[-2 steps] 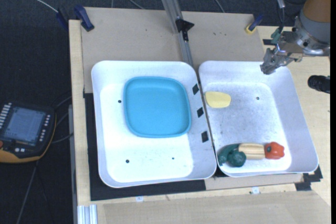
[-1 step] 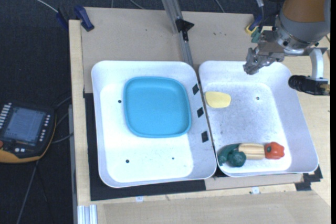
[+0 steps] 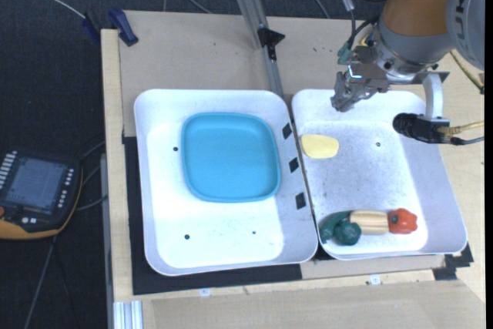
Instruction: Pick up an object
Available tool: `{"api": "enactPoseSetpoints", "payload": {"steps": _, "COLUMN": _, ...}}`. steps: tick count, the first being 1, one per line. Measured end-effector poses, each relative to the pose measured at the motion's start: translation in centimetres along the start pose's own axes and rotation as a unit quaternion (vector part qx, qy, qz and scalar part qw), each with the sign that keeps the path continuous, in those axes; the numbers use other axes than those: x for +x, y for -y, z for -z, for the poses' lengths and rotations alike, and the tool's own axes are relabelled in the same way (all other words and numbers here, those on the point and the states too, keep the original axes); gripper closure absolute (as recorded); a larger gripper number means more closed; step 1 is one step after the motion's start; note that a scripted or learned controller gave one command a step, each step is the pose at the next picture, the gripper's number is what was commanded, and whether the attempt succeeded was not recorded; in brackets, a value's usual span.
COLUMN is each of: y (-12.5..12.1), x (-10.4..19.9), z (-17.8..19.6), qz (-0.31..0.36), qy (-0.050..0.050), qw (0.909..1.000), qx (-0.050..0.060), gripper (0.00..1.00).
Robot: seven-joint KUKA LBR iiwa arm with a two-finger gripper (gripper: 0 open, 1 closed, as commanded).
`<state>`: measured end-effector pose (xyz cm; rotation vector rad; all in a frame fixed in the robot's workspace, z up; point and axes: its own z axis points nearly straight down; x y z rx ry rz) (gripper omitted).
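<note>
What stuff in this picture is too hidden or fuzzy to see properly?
- Gripper: in the camera view its fingers blur into a small dark clump, so open or shut cannot be told.
- Arm: cut off by the top and right edges.
- Green, tan and red objects in the right bin: too small to tell what they are.
- Handheld screen: cut off by the left edge, display unreadable.

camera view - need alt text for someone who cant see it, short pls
A grey and orange robot arm reaches in from the right, its gripper above the far end of the right white bin, which holds a pale yellow piece and, along its near edge, green, tan and red toys. The left white bin holds a blue tray.
</note>
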<state>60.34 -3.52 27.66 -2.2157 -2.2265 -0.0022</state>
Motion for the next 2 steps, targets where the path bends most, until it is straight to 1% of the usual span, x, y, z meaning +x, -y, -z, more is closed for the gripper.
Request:
{"api": "enactPoseSetpoints", "payload": {"steps": 1, "y": 0.9, "x": 5.3, "z": -0.3, "qz": 0.000, "qy": 0.000, "qw": 1.0000, "qx": 0.000, "gripper": 1.00}}
{"api": "enactPoseSetpoints", "payload": {"steps": 2, "y": 0.7, "x": 10.7, "z": -1.2, "qz": 0.000, "qy": 0.000, "qw": 1.0000, "qx": 0.001, "gripper": 1.00}}
